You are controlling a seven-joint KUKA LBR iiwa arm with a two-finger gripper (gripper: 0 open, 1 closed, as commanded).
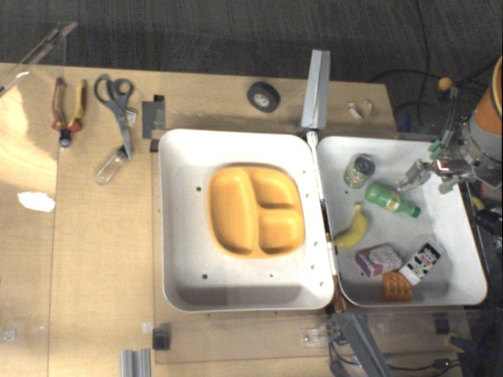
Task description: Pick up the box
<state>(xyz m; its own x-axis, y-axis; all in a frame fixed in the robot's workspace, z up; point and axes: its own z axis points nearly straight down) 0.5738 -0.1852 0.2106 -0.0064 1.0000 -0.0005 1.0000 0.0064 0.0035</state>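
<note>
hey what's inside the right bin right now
The right bin holds a can, a green bottle, a banana, a purple box, a black-and-white pack and an orange item. What lies beneath them is covered.

Light wooden bench [94, 273], dark grey carpet floor [196, 6] behind, glare at left

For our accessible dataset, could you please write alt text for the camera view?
The pincer hovers over the right bin, above a green bottle, can, banana, purple box and other small items. The left bin holds a yellow divided tray.
</note>
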